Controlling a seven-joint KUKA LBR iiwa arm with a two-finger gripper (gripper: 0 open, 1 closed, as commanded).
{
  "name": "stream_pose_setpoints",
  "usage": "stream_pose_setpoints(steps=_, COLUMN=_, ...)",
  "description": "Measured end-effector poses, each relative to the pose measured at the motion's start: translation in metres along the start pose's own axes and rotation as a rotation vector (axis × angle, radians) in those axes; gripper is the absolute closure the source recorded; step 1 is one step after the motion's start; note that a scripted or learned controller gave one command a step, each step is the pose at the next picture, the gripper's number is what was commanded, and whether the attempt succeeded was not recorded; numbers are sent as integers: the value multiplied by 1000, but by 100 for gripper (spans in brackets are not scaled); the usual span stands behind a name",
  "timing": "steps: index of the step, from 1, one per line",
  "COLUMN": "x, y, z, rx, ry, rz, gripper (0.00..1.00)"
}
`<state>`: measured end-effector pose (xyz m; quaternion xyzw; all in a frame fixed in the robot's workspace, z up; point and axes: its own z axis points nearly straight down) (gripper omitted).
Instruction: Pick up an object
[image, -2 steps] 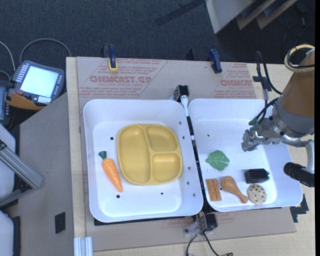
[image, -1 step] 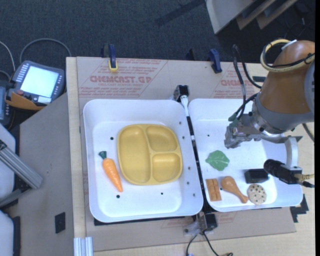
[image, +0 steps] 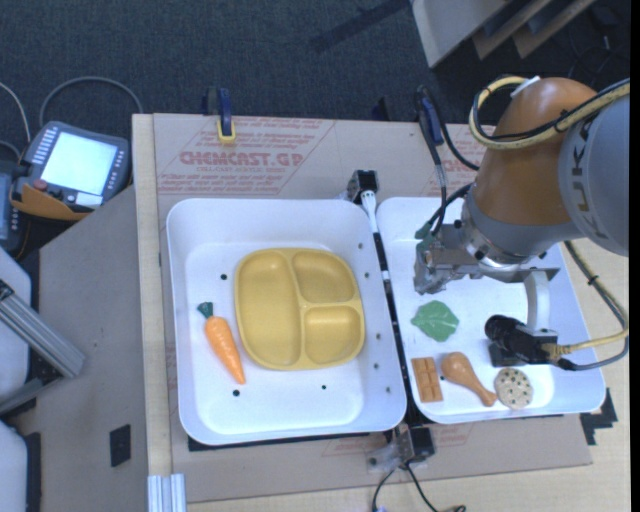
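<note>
Jaws (image: 432, 270) hang over the right bin (image: 575, 300) just above the green leaf (image: 436, 320), seemingly lining up a pick, though their opening cannot be told.

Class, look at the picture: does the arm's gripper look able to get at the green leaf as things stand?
Probably yes. The gripper sits just above the green leaf in the right bin, and nothing lies on the leaf.

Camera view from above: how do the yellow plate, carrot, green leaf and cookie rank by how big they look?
Largest to smallest as they look:
1. Yellow divided plate, by far.
2. Carrot, long and thin.
3. Green leaf.
4. Cookie.
Leaf and cookie look close; the leaf seems only slightly bigger.
</note>
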<state>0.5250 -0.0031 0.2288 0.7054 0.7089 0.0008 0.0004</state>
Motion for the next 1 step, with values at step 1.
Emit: stream_pose_setpoints(steps=1, x=60, y=5, z=10, rx=1, ry=1, rz=-1, gripper=100)
